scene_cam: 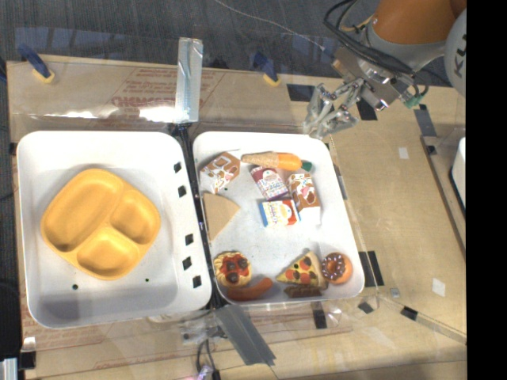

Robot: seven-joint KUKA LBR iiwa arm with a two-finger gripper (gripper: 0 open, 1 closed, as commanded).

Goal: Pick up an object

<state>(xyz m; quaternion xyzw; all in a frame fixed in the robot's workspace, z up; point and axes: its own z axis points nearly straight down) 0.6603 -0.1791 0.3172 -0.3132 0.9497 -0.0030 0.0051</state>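
Observation:
The right bin point(342, 220) holds several toy foods. An orange carrot point(273, 161) lies along its far edge, with a brown cake box point(220, 171) to its left. Two red packets point(270, 183) point(304, 190) and a small carton point(279, 212) sit in the middle, and a tan wedge point(219, 214) lies at the left wall. Along the near edge are a berry tart point(231, 267), a sausage point(253, 289), a pizza slice point(302, 272) and a donut point(336, 267). My gripper point(329, 115) hangs over the bin's far right corner, above and right of the carrot, with nothing seen in it.
The left bin point(40, 291) carries a yellow divided plate point(101, 222). A black divider with clips point(188, 212) runs between the bins. A silver tape strip point(188, 77) stands behind them. Cables point(348, 14) trail from the arm's wrist at the upper right.

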